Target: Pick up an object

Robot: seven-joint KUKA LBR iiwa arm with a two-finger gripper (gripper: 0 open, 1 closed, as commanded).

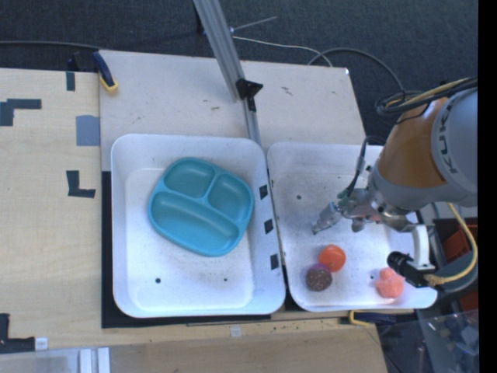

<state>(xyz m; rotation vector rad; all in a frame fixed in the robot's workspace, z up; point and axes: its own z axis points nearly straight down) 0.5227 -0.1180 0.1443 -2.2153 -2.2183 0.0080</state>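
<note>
I see gripper (324, 224) low over middle of right bin (299, 169), arm entering across bin's right edge. Fingers blurred and small from here; can't tell how far apart, nothing visibly between them. Orange ball (332, 257) near bin's front edge, just beside dark maroon ball (318, 278), which sits nearer front rim. Pink object (389, 284) at front right corner, apart from both. Blue divided plate (202, 206) rests tilted in left bin (124, 208), toward its back.

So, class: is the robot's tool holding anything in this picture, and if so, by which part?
Nothing is held. The tool hangs over the right bin, apart from the orange ball below it.
</note>
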